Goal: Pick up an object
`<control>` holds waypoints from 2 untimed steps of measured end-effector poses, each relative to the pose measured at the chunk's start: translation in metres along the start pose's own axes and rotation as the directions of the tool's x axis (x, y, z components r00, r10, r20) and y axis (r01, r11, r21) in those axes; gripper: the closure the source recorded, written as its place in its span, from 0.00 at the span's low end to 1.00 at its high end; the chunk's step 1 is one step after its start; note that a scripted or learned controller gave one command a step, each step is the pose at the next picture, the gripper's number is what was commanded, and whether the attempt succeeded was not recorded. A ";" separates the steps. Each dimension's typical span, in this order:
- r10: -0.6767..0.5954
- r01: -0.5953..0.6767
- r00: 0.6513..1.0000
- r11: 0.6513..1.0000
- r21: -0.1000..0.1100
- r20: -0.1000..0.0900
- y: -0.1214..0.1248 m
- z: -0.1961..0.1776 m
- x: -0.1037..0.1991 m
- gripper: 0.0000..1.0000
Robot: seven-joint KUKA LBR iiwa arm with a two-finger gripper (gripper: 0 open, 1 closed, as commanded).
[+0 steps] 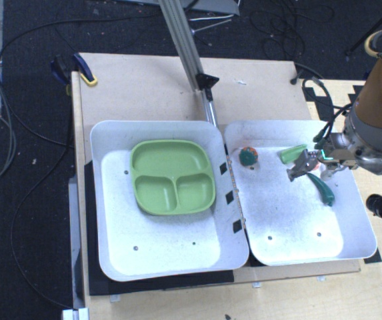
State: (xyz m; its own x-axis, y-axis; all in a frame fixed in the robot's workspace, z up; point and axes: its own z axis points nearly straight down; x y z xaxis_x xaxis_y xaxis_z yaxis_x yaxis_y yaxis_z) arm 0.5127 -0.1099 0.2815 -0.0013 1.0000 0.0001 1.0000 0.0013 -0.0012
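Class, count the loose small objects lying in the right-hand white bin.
3: a small ball near the bin's left wall, a light green piece beside the claw, and a dark green piece below it. The arm may hide others.

One fixed camera is looking down at a slant from above the counter (144,92), taking in both white bins (111,245) from moderately far.

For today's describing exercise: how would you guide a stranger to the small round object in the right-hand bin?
Find the right white bin. Near its upper left corner, beside the divider, lies a small ball. Unlike the long green pieces near the gripper, it is round, teal with an orange-red patch.
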 end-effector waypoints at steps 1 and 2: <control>0.000 0.000 1.000 1.000 -0.001 0.000 0.000 0.000 0.000 0.00; 0.002 -0.002 1.000 1.000 0.004 0.000 0.005 0.045 -0.004 0.00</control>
State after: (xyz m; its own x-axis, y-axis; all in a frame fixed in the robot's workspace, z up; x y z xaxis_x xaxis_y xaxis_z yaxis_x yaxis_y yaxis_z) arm 0.5177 -0.1135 0.2362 0.0007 1.0000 0.0001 1.0000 -0.0007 -0.0049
